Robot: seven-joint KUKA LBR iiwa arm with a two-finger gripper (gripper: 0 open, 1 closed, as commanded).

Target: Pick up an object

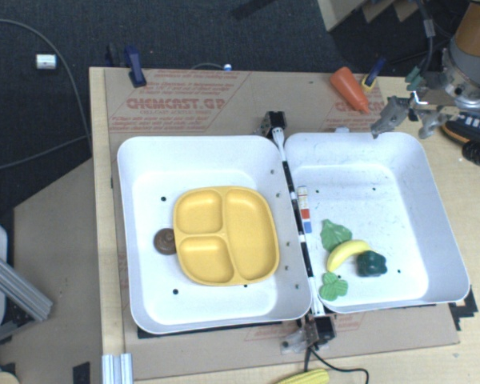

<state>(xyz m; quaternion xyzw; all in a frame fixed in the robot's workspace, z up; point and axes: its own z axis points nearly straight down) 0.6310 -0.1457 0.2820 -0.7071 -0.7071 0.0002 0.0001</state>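
Hovering over the right bin's (432, 182) far rim, the hand (396, 114) shows its fingers parted, gripping nothing. The banana (346, 254) lies well below it, among green toys (334, 234); probably light, stiff, smooth plastic, best pinched across its middle.

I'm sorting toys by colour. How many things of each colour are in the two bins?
Yellow: 2, the tray and the banana
Green: 3, light toy, dark toy, small toy
Brown: 1, the disc
Total: 6
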